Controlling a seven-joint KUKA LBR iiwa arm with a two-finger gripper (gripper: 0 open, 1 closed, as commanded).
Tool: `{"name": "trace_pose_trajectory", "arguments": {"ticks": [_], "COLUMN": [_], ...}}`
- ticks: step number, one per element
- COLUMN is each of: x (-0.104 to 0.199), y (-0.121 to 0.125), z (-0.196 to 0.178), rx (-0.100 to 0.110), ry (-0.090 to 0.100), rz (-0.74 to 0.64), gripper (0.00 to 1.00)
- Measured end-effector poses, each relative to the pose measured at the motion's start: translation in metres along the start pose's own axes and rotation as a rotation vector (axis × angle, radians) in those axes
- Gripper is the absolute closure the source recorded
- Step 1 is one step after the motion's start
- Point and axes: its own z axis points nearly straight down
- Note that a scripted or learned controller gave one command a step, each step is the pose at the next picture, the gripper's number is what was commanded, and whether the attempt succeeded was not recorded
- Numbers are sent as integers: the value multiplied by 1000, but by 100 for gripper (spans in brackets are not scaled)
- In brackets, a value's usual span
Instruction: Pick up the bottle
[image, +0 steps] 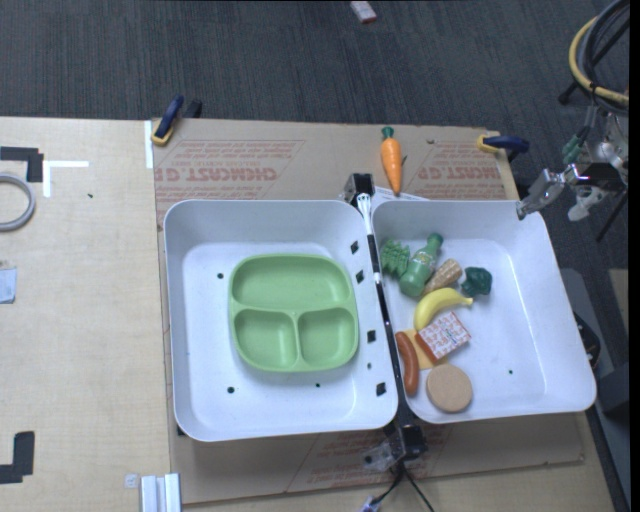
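Claw parked off the right bin's far right corner, finger state unreadable. Left to right: green plate, then bottle lying among toy food. Approach not begun; next move: swing left, descend over bottle.

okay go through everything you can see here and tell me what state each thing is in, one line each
green bottle: lying tilted in the right bin, not gripped
end effector: off the right bin's far right corner, nothing seen in it
banana: lying among the toys
sausage: lying flat by the divider
green divided plate: flat in the left bin, nothing in its compartments
carrot: lying on the cardboard behind the bins
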Motion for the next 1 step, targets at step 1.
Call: {"name": "trace_pose_trajectory", "arguments": {"ticks": [1], "x": [0], "y": [1], "z": [-10], "rx": [-1], "ry": [-2], "rz": [-3], "gripper": [100]}}
